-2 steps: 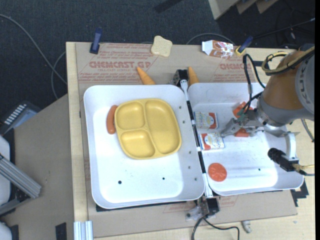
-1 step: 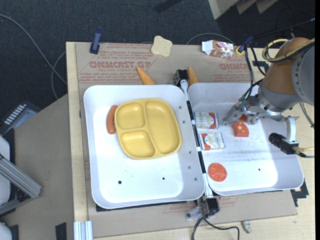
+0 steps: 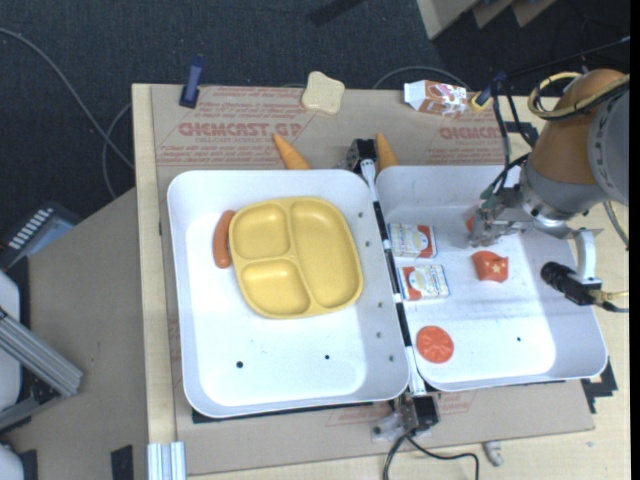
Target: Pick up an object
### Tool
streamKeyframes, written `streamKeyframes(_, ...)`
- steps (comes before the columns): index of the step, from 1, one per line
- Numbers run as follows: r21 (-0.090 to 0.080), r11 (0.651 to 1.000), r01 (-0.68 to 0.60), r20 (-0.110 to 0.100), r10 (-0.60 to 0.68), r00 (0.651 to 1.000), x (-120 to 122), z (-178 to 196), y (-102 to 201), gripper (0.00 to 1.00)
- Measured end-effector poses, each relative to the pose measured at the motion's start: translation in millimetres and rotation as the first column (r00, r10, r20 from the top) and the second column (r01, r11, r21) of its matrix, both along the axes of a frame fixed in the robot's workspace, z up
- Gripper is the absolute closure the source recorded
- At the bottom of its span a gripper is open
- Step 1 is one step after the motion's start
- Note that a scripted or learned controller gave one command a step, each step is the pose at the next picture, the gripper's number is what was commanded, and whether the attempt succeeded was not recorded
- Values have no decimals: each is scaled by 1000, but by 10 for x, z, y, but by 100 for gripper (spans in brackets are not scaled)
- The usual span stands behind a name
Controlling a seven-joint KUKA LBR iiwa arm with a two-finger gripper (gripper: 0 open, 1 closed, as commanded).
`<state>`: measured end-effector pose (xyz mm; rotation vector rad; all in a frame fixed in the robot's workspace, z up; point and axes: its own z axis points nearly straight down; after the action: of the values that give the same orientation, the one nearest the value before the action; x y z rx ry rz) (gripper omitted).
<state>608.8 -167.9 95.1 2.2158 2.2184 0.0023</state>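
Grey pincer (image 3: pixel 487 224) above the right bin (image 3: pixel 520 353), its grip state unclear, fingertips blurred.

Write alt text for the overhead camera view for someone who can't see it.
A grey robot arm's claw hovers in the right white bin, just above a small red toy, near two small cartons and a red disc. The left bin holds a yellow divided plate beside a toy sausage.

probably a robotics lab: cardboard-topped bench (image 3: pixel 250 128), loose cables (image 3: pixel 60 78).
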Motion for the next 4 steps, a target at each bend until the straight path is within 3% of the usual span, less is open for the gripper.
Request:
streamKeyframes(1, 0, 1000, 0, -1, 0, 1000, -1, -2, 0, 0)
streamKeyframes(2, 4, 1000, 2, -8, -2, 1000, -397, -110, 127, 0)
streamKeyframes(3, 3, 1000, 2, -5, -2, 1000, -390, -7, 127, 100)
streamKeyframes(4, 3, 1000, 0, -4, 0, 1000, -346, 65, 384, 100)
